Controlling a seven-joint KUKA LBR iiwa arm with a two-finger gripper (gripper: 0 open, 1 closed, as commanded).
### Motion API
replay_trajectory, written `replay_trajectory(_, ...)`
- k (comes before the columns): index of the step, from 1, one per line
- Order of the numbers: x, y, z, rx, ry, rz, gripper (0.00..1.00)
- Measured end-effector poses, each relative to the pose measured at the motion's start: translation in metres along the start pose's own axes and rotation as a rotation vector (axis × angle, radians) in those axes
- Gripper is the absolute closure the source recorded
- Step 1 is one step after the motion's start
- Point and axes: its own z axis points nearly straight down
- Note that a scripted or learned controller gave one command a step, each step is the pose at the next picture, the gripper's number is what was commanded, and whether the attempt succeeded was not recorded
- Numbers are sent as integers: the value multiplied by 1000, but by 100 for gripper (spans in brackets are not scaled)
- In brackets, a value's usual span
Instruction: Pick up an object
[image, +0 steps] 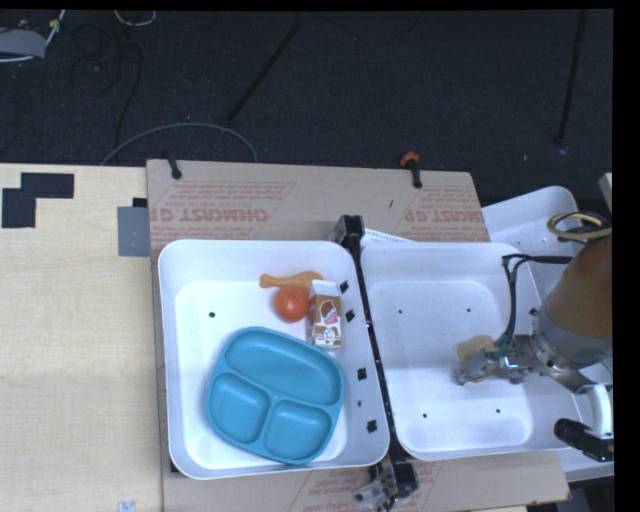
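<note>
In the left bin (185, 300) lie a blue tray (272, 395), tomato (291, 304) and carton (325, 318); hand (478, 362) state unclear.

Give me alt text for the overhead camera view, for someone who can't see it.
A grey robot arm's gripper hangs over the right white bin. The left white bin holds a blue three-compartment plastic plate, a red tomato, an orange curved toy and a small brown carton.

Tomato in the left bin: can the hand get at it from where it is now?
Probably yes. The tomato lies uncovered from above, though the small carton touches it and the hand sits in the other bin.
</note>
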Motion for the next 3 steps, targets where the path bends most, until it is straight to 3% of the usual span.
replay_trajectory(1,-2,1,-13,-3,-1,5,100)
replay_trajectory(3,4,7,-134,-7,-3,-3,100)
